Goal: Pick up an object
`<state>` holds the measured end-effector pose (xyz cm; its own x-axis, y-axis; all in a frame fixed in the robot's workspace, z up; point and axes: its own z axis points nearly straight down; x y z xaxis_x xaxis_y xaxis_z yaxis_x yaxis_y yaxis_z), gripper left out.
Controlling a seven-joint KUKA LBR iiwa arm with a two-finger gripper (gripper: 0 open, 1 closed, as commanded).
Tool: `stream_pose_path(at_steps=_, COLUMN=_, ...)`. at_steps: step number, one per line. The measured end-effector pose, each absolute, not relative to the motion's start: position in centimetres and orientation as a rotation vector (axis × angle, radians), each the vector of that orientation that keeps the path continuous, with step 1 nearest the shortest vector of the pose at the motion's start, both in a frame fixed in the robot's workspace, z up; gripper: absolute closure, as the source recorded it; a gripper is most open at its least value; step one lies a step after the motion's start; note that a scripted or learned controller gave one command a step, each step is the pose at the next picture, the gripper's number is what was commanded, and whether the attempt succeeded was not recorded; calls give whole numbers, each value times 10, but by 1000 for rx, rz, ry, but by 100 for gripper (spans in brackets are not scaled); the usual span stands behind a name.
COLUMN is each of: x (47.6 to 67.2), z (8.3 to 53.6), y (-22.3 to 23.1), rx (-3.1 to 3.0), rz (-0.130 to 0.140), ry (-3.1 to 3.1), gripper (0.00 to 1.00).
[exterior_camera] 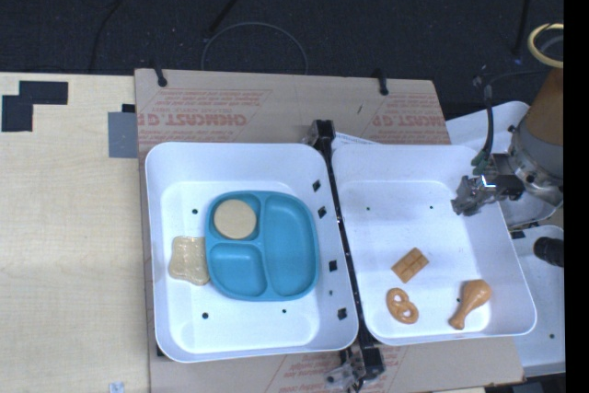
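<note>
While arm reaches in from frame right, scene reads near to far:

Near, lower right: drumstick [472, 301] lies tilted in right bin [433, 336], close to its lower right corner.
Beside it: pretzel [402, 306], left of drumstick, apart from it, near bin's front wall.
Just above: cracker [409, 265], brown square, slightly up-right of pretzel, not touching.
Left bin [175, 327]: holds blue tray [276, 253] w/ 3 compartments, approx centre of bin.
Tray contents: round tan cookie [234, 218] in upper left compartment.
Tray's left side: pale toast piece [190, 260] on bin floor, touching tray edge.
Mid right: gripper [471, 196] sits over right bin's upper right part, well apart from all 3 items there.
Jaws: cannot tell if apart or together; too small and dark.
Far: cardboard sheet [276, 110] under both bins, upper centre.
</note>
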<state>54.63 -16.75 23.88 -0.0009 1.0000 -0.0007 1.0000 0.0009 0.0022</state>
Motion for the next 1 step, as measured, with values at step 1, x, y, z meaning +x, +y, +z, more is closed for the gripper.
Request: stream_pose_path(at_steps=1, x=545, z=242, y=-111, rx=2219, rz=0, ry=2230, gripper=100)
